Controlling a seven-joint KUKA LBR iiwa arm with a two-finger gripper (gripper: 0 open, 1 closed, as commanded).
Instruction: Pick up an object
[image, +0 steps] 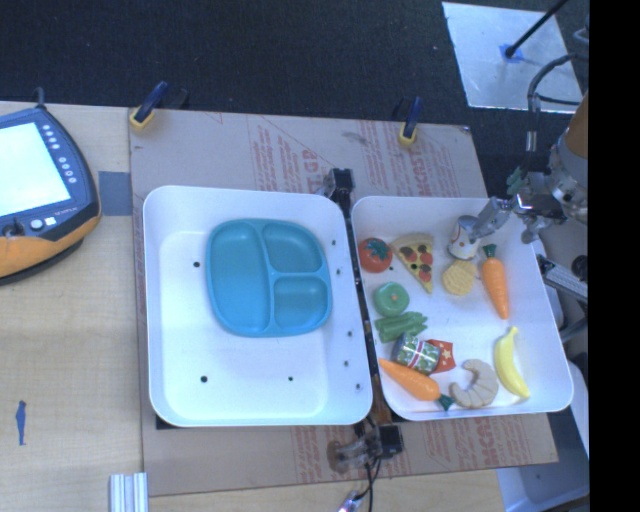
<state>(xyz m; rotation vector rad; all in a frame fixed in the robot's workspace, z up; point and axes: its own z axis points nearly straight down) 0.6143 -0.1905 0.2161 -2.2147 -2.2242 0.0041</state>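
My gripper (470, 237): hovering over the right white bin (556, 345); finger spread, I cannot tell
Progress: nothing being held; small yellow toy (459, 278) lying below, grasp remaining

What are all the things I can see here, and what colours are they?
bins: 2, white, side by side on bench
divided plate: 1, blue, left bin
tomato: 1, red, right bin
pizza slice: 1, tan, beside tomato
carrots: 2, orange, right bin
banana: 1, yellow, right bin
green toys: 2, right bin middle
clamps: 2, yellow and blue, board's back edge
pendant: 1, orange and grey, far left
gripper: 1, grey, over right bin's back
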